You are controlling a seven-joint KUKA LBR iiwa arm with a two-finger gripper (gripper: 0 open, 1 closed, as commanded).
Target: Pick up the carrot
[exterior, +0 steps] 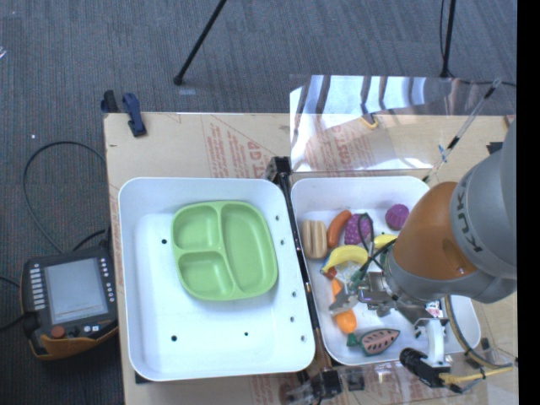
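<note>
1. A brown table carries two shallow white bins side by side: a left bin and a right bin
2. In the left bin lies a light green divided plate with three compartments
3. The right bin holds toy food: a tan bread piece, a red sausage, a purple grape bunch, a round purple piece, a yellow banana and a green-rimmed slice near the front wall
4. The carrot, orange, lies in the lower left part of the right bin, just above the slice
5. The grey arm with its orange band hangs over the right bin; the jaws sit just right of the carrot, and whether they are spread or pressed together cannot be told
</note>
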